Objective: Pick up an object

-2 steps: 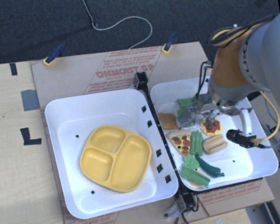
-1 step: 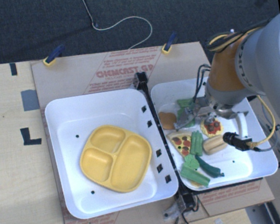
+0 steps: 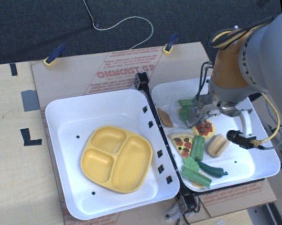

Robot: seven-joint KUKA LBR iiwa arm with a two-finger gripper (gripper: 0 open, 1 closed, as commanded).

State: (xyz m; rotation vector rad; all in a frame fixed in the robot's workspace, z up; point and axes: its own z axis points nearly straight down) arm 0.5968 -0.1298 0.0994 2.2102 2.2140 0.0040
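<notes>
The gripper (image 3: 197, 113) is low in the right bin (image 3: 267, 169), among toy food pieces. Whether its claw is apart, together or clamped on anything cannot be told; the wrist body covers that area.

Candidate objects, placed from the claw: a green leafy piece (image 3: 185, 108) touches it on the side toward the left bin (image 3: 62, 148); a red-spotted piece (image 3: 204, 127) lies just below it; a pizza slice (image 3: 182, 143) lies below and toward the divider; a green pod (image 3: 197, 147) sits beside that slice; a bun-shaped piece (image 3: 217, 146) lies below, toward the arm; a brown cracker-like piece (image 3: 164, 117) rests near the divider.

Recommended procedure: centre the claw over one piece only, preferably the green leafy piece or the red-spotted piece, since both are nearest. Descend vertically, close, then lift straight up to avoid dragging neighbours.

Count: two bins; one yellow divided plate (image 3: 117, 158), in the left bin; roughly eight food pieces in the right bin, including further green pieces (image 3: 195, 172) at the lower edge
</notes>
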